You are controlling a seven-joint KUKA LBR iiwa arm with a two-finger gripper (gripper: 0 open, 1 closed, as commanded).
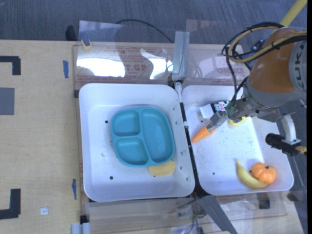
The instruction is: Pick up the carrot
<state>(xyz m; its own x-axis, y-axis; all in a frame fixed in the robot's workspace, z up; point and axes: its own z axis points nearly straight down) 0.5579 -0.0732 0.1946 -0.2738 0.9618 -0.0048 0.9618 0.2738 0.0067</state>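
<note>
Left bin (92,130): holds a blue divided plate (143,136) near its centre, with a pale yellow piece (162,168) touching the plate's near edge. Right bin (219,172): the carrot (203,132) lies close to the bin's left wall, toward the far left corner, tilted, its orange pointed end toward the left wall and its darker stem end up and to the right, at the gripper (219,115). The stem end meets the gripper's tip; whether the jaws are apart, together or clamped on it cannot be told. A banana (247,176) and a small orange pumpkin (263,172) touch each other near the right bin's near right corner. Handling, by judgement: the carrot looks like a light, stiff, smooth toy, likely to slip or roll; best taken across the thick middle of its body, not the taper.
</note>
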